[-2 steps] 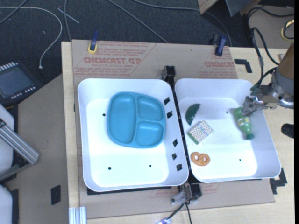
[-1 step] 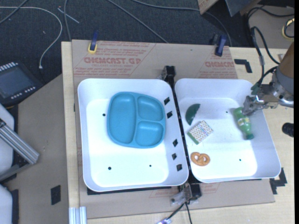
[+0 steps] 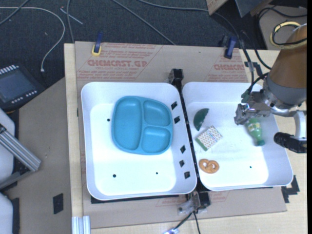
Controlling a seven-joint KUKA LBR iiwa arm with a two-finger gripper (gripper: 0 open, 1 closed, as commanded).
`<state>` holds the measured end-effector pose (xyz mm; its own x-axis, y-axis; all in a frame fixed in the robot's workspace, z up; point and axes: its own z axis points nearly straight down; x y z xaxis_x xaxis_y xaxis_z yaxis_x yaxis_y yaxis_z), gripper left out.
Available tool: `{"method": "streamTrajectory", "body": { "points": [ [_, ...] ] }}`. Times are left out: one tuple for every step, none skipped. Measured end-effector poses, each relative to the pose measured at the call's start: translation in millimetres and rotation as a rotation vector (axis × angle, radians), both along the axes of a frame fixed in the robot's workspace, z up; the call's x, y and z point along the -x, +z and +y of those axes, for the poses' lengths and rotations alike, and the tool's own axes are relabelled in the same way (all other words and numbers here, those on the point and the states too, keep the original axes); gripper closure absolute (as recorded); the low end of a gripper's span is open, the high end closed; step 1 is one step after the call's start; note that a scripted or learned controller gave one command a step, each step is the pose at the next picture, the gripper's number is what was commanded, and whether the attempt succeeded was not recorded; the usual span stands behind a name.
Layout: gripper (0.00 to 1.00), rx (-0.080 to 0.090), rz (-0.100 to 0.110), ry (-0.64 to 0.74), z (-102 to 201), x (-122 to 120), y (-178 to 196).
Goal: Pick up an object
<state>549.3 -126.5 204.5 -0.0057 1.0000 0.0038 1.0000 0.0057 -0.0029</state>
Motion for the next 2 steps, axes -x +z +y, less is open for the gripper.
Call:
{"method": "streamTrajectory", "body": {
  "points": [
    [1.00, 0.000, -0.004, 0.002, 60, -5, 10],
    [1.00, 0.000, -0.002, 0.001, 112, 5, 21]
  ]
}}
